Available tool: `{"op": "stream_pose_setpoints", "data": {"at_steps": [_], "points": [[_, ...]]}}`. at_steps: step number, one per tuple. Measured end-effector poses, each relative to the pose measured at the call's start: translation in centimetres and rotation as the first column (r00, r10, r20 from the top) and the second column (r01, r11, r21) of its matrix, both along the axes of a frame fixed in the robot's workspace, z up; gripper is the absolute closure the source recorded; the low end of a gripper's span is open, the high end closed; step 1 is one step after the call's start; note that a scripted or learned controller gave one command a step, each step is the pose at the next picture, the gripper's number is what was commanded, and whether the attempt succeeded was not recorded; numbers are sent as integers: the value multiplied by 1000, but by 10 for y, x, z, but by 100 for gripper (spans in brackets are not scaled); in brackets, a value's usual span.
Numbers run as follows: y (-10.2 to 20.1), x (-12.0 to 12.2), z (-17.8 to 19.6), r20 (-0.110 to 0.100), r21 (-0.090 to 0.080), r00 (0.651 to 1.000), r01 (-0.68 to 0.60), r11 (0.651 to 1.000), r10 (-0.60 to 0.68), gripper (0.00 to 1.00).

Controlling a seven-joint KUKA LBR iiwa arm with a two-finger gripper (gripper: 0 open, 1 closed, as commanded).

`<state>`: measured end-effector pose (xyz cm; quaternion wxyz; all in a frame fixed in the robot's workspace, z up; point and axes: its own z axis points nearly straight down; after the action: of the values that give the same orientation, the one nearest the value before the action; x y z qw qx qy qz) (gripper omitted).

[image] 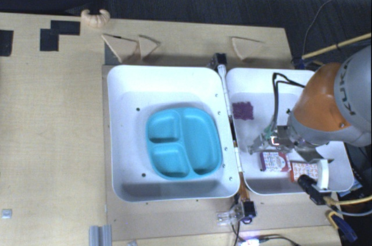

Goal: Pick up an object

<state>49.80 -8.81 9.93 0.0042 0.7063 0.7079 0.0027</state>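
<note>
gripper low in the right bin

whether the fingers are open or closed cannot be told; the gripper [268, 143] hangs low in the right bin [256, 83], just above a dark red packet [272, 162] that lies on the bin floor. beside the packet, to the right, lies a red and white pack [307, 170]. a purple block [242, 110] sits apart, toward the bin's far left side. the arm [325, 108] comes in from the right. the left bin [125, 123] bears a blue tray [183, 142] with three compartments
</note>
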Motion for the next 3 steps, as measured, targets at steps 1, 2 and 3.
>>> {"op": "stream_pose_setpoints", "data": {"at_steps": [1,2,3], "points": [[0,2,11,5,-2,1000,-1,1000,1,100],[23,78,86,-5,2,1000,-3,1000,3,100],[45,155,86,-6,2,1000,-5,1000,5,100]]}}
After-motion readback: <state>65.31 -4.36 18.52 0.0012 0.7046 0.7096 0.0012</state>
